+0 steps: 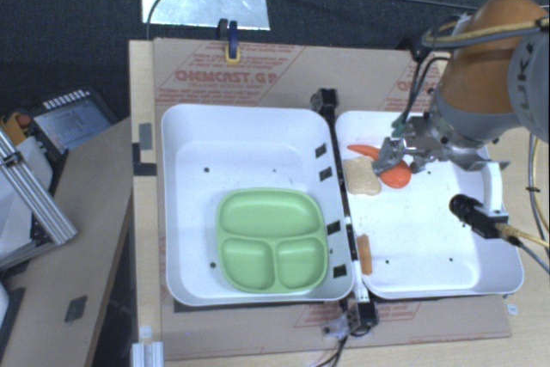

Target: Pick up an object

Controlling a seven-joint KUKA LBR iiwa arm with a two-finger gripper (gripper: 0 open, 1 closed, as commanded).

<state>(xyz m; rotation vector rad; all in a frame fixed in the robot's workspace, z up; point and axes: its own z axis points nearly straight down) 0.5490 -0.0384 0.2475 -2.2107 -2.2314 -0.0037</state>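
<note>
two shallow white bins sit side by side on the bench, and i reach in from the right over the right bin (494, 271). my grey arm with its orange band (494, 56) angles down and to the left, the wrist low over the far part of that bin, and my two-finger gripper (395, 157) points down-left toward the bin's floor. whether my fingers are spread or closed i cannot tell; the metal parts blur together there.

just below and beside my gripper lies a round orange-red piece (396, 177), so close that i cannot tell whether i touch it. a slim orange-red, carrot-like piece (363, 151) lies just to its left, near the divider between the bins. below that rests a pale beige, bread-like lump (362, 177), just beside the round piece. a small orange-brown stick (364, 253) lies well apart from these, against the near left wall of the same bin. a black fitting with a cable (474, 215) sits over the bin's right side.

the left bin (185, 185) holds a light green plastic tray with three compartments (271, 238), lying flat in its near half.
</note>
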